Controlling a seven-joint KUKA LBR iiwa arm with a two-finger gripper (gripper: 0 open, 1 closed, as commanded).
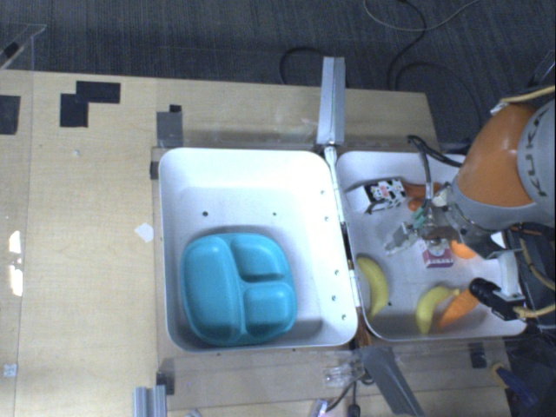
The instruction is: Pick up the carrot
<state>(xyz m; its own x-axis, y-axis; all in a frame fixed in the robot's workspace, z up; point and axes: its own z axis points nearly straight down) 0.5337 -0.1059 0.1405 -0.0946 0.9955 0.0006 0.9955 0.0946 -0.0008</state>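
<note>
The carrot [457, 307] is orange and lies near the front wall of the right bin [391, 327], touching a yellow banana [429, 307] on its left. My gripper [424, 230] hangs over the middle of the right bin, behind the carrot and apart from it. A small pink and white packet [437, 255] lies just below the gripper. Nothing can be made out between its fingers.
A second banana [373, 283] lies by the right bin's left wall. A black and white item [385, 191] and a small orange piece [416, 193] sit at the back. Another orange piece [464, 251] lies right of the gripper. The left bin [243, 181] holds a blue divided tray [236, 288].
</note>
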